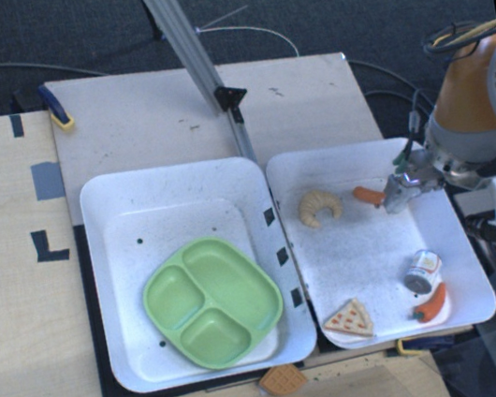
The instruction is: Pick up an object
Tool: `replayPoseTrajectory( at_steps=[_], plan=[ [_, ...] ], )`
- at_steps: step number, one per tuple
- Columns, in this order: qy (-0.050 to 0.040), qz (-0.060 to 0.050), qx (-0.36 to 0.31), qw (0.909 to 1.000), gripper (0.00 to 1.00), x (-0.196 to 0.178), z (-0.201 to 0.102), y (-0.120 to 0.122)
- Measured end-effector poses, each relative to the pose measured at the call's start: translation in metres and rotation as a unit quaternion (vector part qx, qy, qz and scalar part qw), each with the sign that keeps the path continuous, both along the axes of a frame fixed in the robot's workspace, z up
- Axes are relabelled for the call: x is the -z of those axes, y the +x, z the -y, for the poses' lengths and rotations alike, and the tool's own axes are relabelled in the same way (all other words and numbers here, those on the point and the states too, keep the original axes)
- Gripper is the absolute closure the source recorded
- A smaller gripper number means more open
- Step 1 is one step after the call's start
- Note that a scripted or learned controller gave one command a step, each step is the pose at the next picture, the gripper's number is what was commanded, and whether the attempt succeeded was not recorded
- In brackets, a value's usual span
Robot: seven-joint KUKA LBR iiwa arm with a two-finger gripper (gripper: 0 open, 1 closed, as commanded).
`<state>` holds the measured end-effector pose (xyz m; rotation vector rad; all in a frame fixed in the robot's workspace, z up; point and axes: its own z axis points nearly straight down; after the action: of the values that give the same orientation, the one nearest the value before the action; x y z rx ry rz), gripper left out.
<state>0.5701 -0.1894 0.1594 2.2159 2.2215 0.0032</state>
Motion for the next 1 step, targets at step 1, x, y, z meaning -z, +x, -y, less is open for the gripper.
replayPoseTrajectory(
  at_steps=[1],
  plan=[
    [-0.0003, 0.000, 0.000, 1.0000, 1.00, -0.0483, 0.0035, 0.0097]
  ],
)
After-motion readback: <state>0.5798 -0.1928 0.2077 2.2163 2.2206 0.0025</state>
